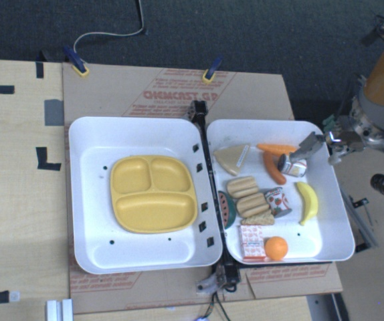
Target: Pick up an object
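A pale wood surface (18,199) carries a cardboard sheet (172,92) held by blue-yellow clamps (77,63); dark carpet floor (259,19) lies beyond its far edge.

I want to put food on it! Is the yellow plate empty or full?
Empty. The yellow plate lies flat in the left bin, and all three of its sections show bare yellow. The food is in the right bin.

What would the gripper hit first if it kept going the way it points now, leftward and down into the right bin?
Most likely the carrot pieces: the gripper sits right beside them, with the banana lower down, off that line. Height above them is unclear from this single view.
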